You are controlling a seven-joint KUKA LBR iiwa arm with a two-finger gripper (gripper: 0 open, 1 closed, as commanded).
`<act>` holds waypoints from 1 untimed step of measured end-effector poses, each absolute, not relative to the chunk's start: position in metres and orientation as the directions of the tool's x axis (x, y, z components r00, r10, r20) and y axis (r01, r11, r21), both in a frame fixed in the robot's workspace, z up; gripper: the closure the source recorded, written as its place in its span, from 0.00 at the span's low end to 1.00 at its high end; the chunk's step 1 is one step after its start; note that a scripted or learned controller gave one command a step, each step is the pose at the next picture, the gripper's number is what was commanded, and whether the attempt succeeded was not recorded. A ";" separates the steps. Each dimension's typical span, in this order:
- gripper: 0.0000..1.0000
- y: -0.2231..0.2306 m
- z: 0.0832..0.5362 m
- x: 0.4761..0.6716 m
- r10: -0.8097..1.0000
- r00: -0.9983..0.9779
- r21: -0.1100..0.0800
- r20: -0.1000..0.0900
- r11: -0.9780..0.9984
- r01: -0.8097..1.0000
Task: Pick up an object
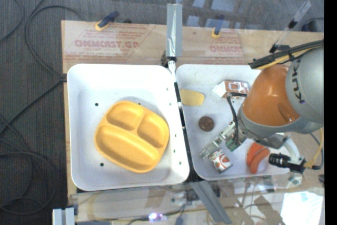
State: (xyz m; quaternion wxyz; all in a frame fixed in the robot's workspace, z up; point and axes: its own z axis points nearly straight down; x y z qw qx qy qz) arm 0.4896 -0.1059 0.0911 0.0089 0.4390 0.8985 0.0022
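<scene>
- Currently the arm (pixel 279 100) reaches in from the right, and its orange wrist band covers the right half of the right bin (pixel 197 158).
- Pincer (pixel 215 151): low in the right bin, near the front wall, pointing down-left. Its tip meets a small red-and-white packet (pixel 222 162). Whether it is spread or closed on anything cannot be told; no object is clearly between its tips.
- Key relation: the packet lies at the pincer tip, just to its lower right, touching or nearly so. Its long axis appears to run diagonally, roughly across the line of the pincer.
- Other candidates in the right bin:
  - brown round disc (pixel 206 123), just up-left of the pincer;
  - pale yellow flat piece (pixel 191 97), near the left wall, farther up;
  - orange-red rounded item (pixel 257 157), right of the packet, partly under the arm;
  - red-and-white carton (pixel 236 87), at the back, partly hidden by the wrist.
- Left bin (pixel 84 81): holds one yellow compartment tray (pixel 132 136), upside-up, well apart from the pincer.
- Judgement: the packet is the nearest target; no lift is evident yet.
- Tabletop (pixel 116 45): brown board under both bins.
</scene>
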 end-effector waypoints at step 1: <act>0.00 -0.103 0.091 0.490 0.822 -0.570 0.013 -0.013 0.570 0.822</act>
